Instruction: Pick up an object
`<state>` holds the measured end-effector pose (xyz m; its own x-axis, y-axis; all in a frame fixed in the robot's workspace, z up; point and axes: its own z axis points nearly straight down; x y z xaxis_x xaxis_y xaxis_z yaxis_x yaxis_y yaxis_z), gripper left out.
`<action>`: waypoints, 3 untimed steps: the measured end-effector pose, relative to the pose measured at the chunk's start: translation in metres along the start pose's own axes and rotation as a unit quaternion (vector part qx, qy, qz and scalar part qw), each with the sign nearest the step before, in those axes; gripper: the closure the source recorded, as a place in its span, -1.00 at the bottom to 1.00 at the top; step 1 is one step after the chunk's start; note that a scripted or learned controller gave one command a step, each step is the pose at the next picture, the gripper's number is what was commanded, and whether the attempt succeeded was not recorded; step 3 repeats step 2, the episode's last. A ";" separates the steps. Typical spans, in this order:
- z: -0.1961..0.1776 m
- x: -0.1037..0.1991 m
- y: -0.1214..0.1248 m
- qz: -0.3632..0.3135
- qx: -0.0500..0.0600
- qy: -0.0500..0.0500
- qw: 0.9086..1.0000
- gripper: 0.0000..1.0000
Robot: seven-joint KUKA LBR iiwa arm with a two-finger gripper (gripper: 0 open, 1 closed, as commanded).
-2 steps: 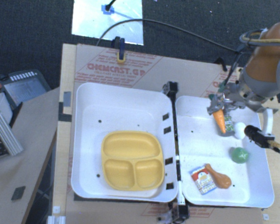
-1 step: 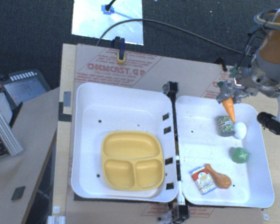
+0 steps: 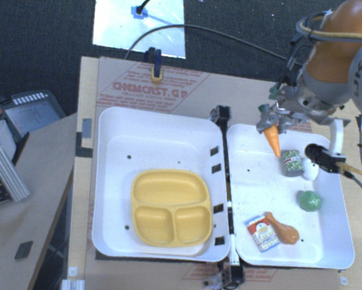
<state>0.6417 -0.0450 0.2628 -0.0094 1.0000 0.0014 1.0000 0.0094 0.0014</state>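
My gripper hangs over the far left corner of the right bin. An orange carrot points down from between its fingers, and the gripper is shut on the carrot's wide end. Whether the tip touches the bin floor is unclear. Right of the carrot stands a small grey-green can with a white piece beside it. Nearer the front lie a green ball, an orange drumstick-shaped toy and a small red and white box.
The left bin holds a yellow divided tray toward its front. A black divider strip runs between the two bins. The arm's grey and orange body looms over the right bin's far edge.
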 end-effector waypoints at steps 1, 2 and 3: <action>0.018 0.050 -0.005 0.000 0.000 0.000 1.000 1.00; 0.031 0.106 -0.014 0.000 0.000 0.000 1.000 1.00; 0.031 0.106 -0.014 0.000 0.000 0.000 1.000 1.00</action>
